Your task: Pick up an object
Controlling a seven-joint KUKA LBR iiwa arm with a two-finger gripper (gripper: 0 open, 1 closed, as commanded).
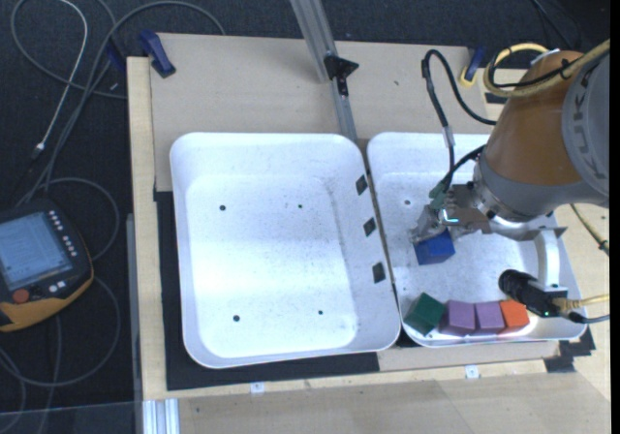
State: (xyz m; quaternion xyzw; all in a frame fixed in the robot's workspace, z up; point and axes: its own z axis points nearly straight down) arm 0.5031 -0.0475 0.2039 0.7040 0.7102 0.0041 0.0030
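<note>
From my seat the left bin (194, 166) at frame centre carries nothing I need. In the right bin (392, 156) the gripper (438, 221) sits low over the blue block (434, 248), touching or just above it; I cannot tell how its fingers stand. Green block (424, 312), purple blocks (475, 316) and orange block (514, 315) line the lower rim. I judge nothing lifted yet: grasp and raise remain
</note>
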